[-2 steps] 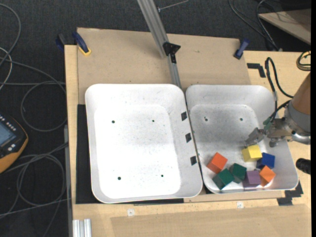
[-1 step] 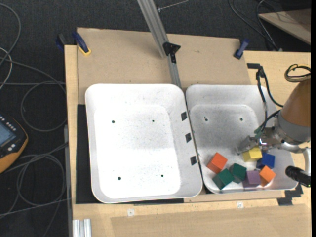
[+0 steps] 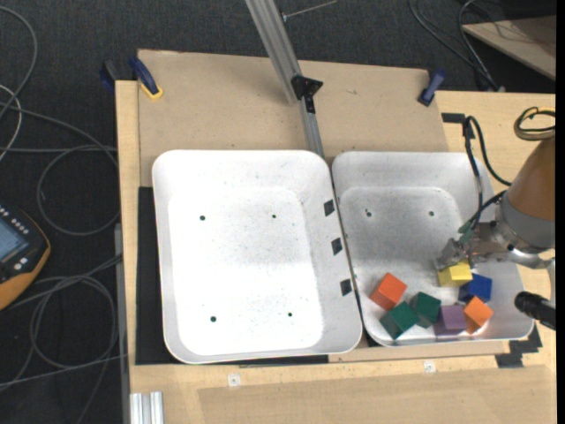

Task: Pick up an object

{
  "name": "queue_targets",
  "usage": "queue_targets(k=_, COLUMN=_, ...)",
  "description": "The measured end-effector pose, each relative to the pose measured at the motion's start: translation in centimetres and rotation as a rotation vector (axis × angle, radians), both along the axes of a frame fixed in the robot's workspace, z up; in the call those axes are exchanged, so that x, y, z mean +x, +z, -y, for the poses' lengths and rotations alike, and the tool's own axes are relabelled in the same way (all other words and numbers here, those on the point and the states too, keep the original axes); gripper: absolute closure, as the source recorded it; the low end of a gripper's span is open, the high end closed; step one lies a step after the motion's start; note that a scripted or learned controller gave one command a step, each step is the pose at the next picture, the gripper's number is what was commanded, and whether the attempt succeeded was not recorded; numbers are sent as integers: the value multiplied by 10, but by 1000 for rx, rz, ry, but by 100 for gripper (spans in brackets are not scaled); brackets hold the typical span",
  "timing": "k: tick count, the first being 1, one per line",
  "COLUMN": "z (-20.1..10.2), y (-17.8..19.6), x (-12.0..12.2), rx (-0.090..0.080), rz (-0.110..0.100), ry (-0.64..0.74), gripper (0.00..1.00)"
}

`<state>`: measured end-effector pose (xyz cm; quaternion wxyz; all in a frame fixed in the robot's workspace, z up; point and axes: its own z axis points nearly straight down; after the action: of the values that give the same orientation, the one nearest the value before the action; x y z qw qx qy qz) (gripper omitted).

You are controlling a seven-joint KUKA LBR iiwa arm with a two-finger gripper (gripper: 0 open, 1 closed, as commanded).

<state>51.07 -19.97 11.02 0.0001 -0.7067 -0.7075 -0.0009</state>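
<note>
The robot's two-finger gripper (image 3: 453, 259) sits low in the right-hand shallow white plastic bin (image 3: 397, 193), directly above a small yellow block (image 3: 457, 274); whether its fingers are parted or closed on anything cannot be made out at this size. The yellow block looks roughly cubic, with no clear long axis, its edges turned slightly askew to the bin wall. Clustered beside it along the bin's near edge lie a blue block (image 3: 479, 287), two orange blocks (image 3: 388, 290) (image 3: 478, 312), two dark green blocks (image 3: 426, 307) (image 3: 399, 320) and a purple block (image 3: 452, 318). The left-hand white bin (image 3: 238, 254) is speckled grey. Both bins rest on a pale wooden bench (image 3: 265, 87) with blue clamps (image 3: 146, 79), over dark carpet strewn with cables (image 3: 53, 175).
</note>
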Motion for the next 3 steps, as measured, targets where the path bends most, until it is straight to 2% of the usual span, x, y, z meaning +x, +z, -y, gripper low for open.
queue_targets(k=3, z=1, y=132, x=4, rx=-4, rz=5, ry=1, gripper=100)
